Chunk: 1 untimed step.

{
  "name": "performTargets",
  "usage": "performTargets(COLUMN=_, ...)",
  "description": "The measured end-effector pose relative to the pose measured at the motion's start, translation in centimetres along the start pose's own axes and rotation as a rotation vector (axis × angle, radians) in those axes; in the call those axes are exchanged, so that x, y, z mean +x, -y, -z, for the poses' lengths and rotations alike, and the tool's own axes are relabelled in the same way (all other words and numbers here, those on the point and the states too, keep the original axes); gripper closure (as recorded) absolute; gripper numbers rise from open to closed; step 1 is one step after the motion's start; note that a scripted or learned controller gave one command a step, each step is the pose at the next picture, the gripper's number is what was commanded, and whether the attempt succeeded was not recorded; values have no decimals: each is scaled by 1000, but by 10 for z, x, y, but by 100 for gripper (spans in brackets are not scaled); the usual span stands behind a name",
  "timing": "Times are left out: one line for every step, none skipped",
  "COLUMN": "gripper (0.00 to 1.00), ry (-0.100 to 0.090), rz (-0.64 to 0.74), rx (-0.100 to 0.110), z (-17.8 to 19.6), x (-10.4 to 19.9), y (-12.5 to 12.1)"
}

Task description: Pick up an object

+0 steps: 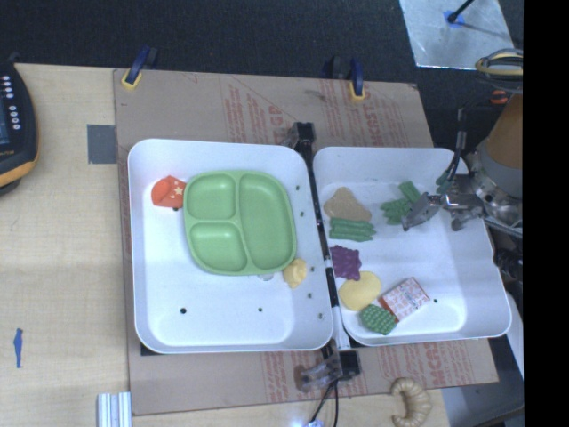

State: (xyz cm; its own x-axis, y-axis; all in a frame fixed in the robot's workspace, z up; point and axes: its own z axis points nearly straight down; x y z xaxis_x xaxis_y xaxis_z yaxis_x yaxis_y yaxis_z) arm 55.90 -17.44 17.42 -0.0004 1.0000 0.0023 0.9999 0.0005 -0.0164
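faint red print on cardboard sheet (pixel 267 114), too blurred to read

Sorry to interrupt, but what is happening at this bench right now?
A robot arm reaches from the right over the right bin, its gripper next to a green toy near the far wall. It holds nothing visibly. The left bin contains a green divided plate.

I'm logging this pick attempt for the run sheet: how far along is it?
Done: the arm has reached over the right white bin. In hand: the pincer sits low beside the dark green leafy toy, but nothing shows between its fingers. Left: grasp and lift; the tan bread-shaped piece, green bean pod and purple toy all lie in the bin.
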Motion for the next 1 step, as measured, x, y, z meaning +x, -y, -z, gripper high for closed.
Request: performTargets(gripper=0, ry=6, rz=7, rx=-24, z=17, x=-14, y=-102)
